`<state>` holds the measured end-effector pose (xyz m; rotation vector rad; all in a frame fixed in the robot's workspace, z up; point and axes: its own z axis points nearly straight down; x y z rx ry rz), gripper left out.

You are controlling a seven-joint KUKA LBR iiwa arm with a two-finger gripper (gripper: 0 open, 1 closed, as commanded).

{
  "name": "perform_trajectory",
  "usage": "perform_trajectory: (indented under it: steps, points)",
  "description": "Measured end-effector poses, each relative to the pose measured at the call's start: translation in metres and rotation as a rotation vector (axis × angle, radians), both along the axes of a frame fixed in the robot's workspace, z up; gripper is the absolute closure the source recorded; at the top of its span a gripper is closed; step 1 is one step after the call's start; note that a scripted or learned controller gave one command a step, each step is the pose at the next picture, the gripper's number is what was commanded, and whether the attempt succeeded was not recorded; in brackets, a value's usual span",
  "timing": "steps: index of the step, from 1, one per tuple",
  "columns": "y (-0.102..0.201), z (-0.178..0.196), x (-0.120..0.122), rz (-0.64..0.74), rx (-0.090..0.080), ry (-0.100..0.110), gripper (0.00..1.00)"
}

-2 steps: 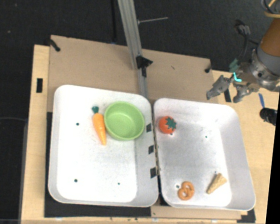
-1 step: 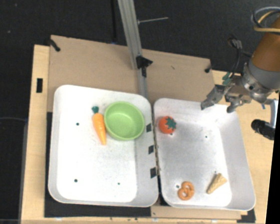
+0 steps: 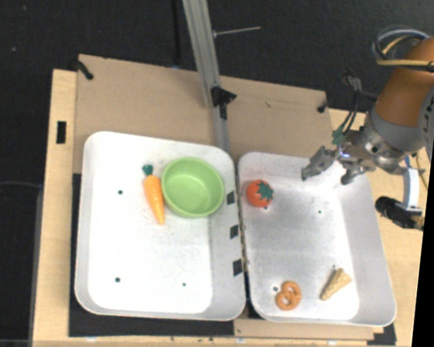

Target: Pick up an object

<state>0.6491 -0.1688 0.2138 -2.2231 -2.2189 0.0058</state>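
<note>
The gripper [image 3: 333, 169], fingers spread apart w/ nothing between them, hangs over the far edge of the right bin [image 3: 367, 225], up and to the right of a small glossy red tomato [image 3: 258, 193] w/ green cap lying near that bin's left wall. Well below the tomato, by the near rim, sit a knotted brown pretzel [image 3: 289, 295] and a tan cone [image 3: 336, 283], w/ bare white floor between. Left of the tomato, in the left bin [image 3: 104, 273], a round green bowl [image 3: 192, 188] touches an orange carrot [image 3: 154, 196].
</note>
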Motion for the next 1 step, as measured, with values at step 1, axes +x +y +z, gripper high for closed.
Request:
perform_trajectory:
  steps: [1]
  points:
    - [-0.0071, -0.0618, -0.0015, 0.000, 0.000, 0.002, 0.00]
